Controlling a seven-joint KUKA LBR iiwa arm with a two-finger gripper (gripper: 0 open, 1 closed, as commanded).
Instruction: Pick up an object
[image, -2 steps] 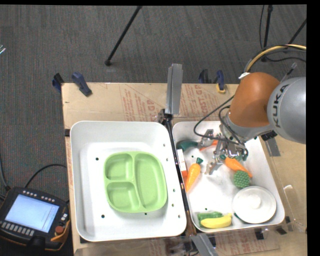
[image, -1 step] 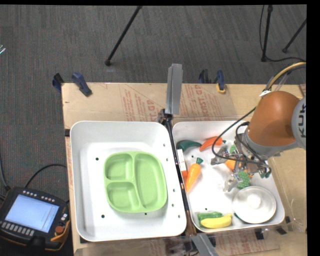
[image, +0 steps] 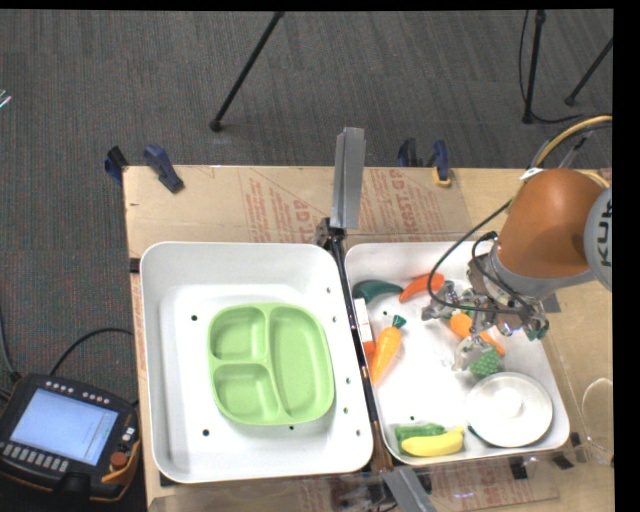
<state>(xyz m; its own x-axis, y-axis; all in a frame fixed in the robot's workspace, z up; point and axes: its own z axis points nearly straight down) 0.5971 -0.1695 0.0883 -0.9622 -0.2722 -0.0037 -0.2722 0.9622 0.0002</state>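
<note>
**Gripper down among the toy food, no lift to be seen**

Nearest the camera, a yellow banana (image: 437, 443) lay along the front wall of the right bin (image: 560, 400), with a green piece just behind it and a white bowl (image: 510, 408) to its right. The left bin (image: 160, 300) held a green divided plate (image: 270, 362).

Further back, a carrot (image: 386, 350) rested near the divider. The gripper (image: 480, 335) hung low over the middle of the right bin, right at a small orange piece (image: 462, 324) and a green studded one (image: 486, 365). How far the jaws stood apart, and whether anything sat between them, could not be told.

At the far wall lay a dark green vegetable (image: 375, 290) and an orange-red one (image: 420, 287).

By my reading, the reach was done; a secure grip and the lift remained.
</note>
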